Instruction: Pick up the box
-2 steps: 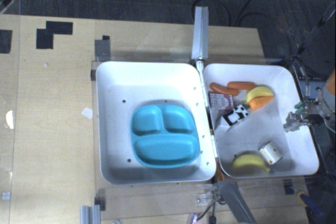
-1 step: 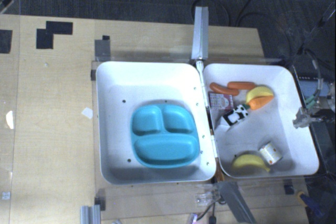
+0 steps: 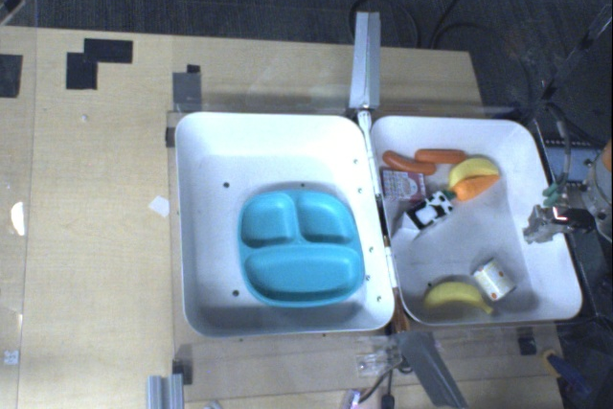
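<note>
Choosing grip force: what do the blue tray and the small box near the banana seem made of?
Blue tray: likely moulded plastic, with an even colour and soft sheen. Small box: probably printed cardboard, with matte whitish faces and crisp edges; too small to be sure.

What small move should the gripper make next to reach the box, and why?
Probably move the gripper left and toward the near side of the right bin, above the small white box. The gripper sits at the bin's right edge, apart from the box. The box lies close beside a banana, so the descent needs care.
</note>
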Controlling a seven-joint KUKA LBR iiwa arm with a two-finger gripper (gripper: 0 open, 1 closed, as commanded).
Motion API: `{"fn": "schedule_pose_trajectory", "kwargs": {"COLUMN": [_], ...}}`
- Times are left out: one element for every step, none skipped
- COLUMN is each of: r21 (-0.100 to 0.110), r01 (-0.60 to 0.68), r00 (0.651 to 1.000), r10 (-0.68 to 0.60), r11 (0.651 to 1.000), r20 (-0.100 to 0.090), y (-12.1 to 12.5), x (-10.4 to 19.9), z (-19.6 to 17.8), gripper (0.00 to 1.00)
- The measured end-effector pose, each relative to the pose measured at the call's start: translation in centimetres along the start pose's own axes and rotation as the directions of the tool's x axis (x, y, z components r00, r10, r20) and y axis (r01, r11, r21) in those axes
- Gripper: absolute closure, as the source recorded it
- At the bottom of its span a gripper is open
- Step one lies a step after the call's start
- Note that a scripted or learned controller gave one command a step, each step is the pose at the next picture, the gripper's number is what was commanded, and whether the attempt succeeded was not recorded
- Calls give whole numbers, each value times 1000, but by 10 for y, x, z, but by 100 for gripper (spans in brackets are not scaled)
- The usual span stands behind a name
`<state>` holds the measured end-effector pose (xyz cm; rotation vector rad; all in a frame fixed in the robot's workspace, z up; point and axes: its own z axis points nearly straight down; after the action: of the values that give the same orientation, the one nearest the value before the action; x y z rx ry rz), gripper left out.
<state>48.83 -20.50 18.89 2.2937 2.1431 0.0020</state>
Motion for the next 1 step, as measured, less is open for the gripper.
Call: {"fn": "schedule_pose_trajectory", "kwargs": {"r21": [-1], "r01": [-11], "r00": [1000], "r10": [11], "r11": [1000], "r20": [0], "y": [12], "x": [5], "z": [-29], "gripper": [100]}}
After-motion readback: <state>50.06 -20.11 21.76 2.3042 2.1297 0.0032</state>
